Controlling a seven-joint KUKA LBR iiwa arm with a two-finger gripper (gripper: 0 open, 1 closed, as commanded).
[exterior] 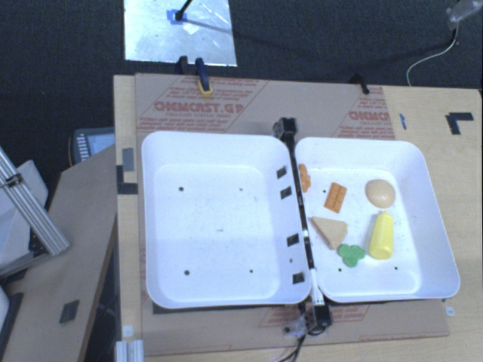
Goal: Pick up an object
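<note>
Yellow cylinder [381, 235] lying in right bin [436, 202]

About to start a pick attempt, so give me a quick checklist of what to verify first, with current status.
1. Objects present in right bin: ok.
2. Yellow piece apart from the tan egg: ok, small gap.
3. Green piece free of neighbours: not ok, against the tan wedge.
4. Orange block isolated: ok.
5. Small orange piece away from the wall: not ok.
6. Gripper ready: cannot tell.

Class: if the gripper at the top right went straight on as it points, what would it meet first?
Cannot tell: the gripper, cut off at the edge, points unclearly; dark floor probably lies beneath.
</note>
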